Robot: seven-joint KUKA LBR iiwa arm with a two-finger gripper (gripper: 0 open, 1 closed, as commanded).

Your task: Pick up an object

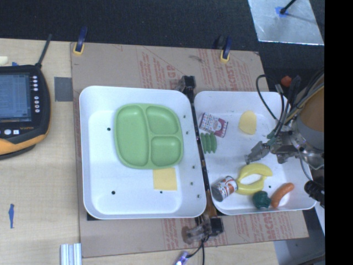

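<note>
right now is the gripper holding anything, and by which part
Nothing is held. The grey two-finger gripper hangs open over the right white bin, just above the yellow peeled banana toy, with nothing between its fingers.

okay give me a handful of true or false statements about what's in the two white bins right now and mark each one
1. The green divided plate lies in the left bin. True.
2. The yellow square slice lies in the right bin. False: it is in the left bin, just below the plate.
3. The banana lies in the right bin. True.
4. The small can rests on the green plate. False: it lies in the right bin, beside the banana.
5. The gripper is above the right bin. True.
</note>
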